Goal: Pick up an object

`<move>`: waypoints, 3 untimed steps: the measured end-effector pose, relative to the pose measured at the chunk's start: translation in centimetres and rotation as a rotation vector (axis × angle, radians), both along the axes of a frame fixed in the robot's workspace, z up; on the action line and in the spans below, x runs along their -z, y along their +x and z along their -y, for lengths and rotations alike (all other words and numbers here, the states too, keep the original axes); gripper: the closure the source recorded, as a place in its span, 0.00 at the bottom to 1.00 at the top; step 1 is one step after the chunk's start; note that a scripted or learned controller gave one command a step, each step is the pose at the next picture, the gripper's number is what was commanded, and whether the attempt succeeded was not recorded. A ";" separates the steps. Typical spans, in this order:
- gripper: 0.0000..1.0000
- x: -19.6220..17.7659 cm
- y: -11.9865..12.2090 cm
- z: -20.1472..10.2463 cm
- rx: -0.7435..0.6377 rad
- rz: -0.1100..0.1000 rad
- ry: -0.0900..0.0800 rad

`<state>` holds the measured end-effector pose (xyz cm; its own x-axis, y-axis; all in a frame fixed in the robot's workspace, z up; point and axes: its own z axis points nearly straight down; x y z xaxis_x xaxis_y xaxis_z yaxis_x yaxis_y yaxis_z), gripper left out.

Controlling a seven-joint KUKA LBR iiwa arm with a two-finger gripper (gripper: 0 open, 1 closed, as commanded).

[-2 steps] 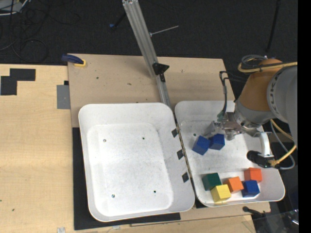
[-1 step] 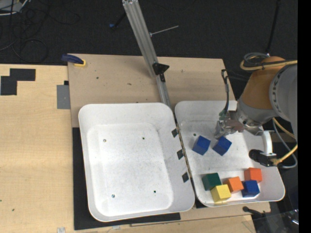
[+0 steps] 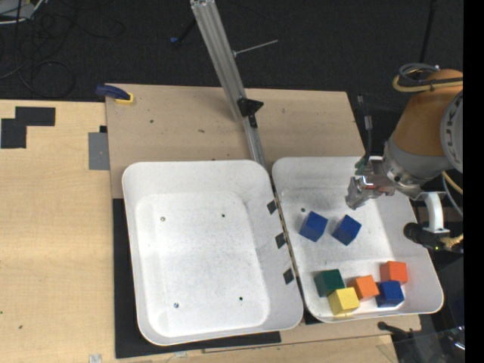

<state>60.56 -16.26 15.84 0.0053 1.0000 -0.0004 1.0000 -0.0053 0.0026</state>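
In the right bin [image 3: 325,176] lie two blue cubes side by side, one [image 3: 313,226] to the left and one [image 3: 346,230] to the right. Near the bin's front edge sit a green cube [image 3: 329,281], a yellow cube [image 3: 344,300], an orange cube [image 3: 366,286], a red-orange cube [image 3: 394,271] and another blue cube [image 3: 390,293]. My gripper [image 3: 358,195] hangs just above and behind the right blue cube, with nothing visibly between its fingers.
The left bin [image 3: 144,184] lies beside the right one, with black clips along the shared wall. A slanted aluminium rail [image 3: 225,66] rises behind the bins. The arm's orange band [image 3: 423,123] fills the right side.
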 end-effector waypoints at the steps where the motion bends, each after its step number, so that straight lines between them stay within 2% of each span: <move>1: 1.00 -5.5 -0.3 -0.8 -0.007 0.001 0.000; 2: 1.00 -6.1 -0.3 -0.8 -0.007 -0.003 0.001; 3: 1.00 -5.2 -2.1 -5.9 -0.009 -0.007 0.004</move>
